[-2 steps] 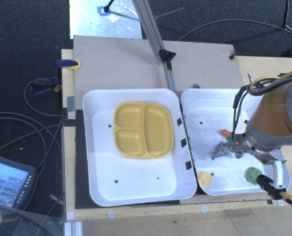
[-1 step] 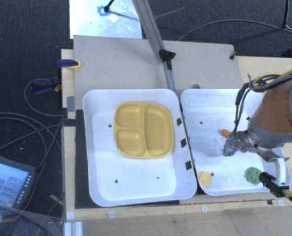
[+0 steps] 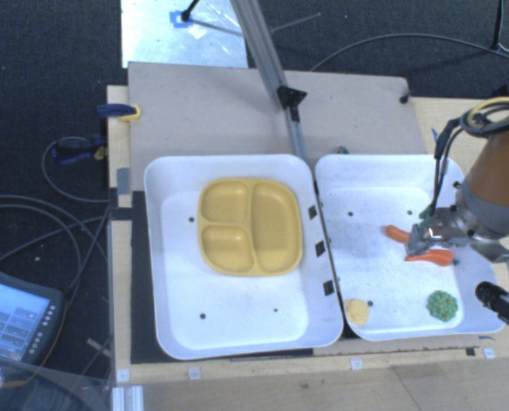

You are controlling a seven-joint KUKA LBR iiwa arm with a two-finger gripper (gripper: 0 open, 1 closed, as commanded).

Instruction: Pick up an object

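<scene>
Your surroundings, itemised:

- Floor (image 3: 49, 50): dark speckled carpet, seen at 9, 11 and 1 o'clock around the counter.
- Counter (image 3: 203, 101): pale brown board top, lighter wooden edge along 6 o'clock.
- Bright reflective sheet (image 3: 164, 15) on the floor at 11 o'clock, with blue tape (image 3: 179, 18) on it.
- Grey pole (image 3: 259, 37) slanting down from 12 o'clock to a black bracket (image 3: 290, 98).
- Clamp, blue and yellow (image 3: 119, 110), on the counter's 10 o'clock edge.
- Loose black cables (image 3: 57, 187) at 9 o'clock.
- Handheld pendant (image 3: 14, 311) with a lit screen at 8 o'clock.

two white bins (image 3: 164, 255), one yellow tray (image 3: 250, 226) — four small items (image 3: 442, 305)
</scene>
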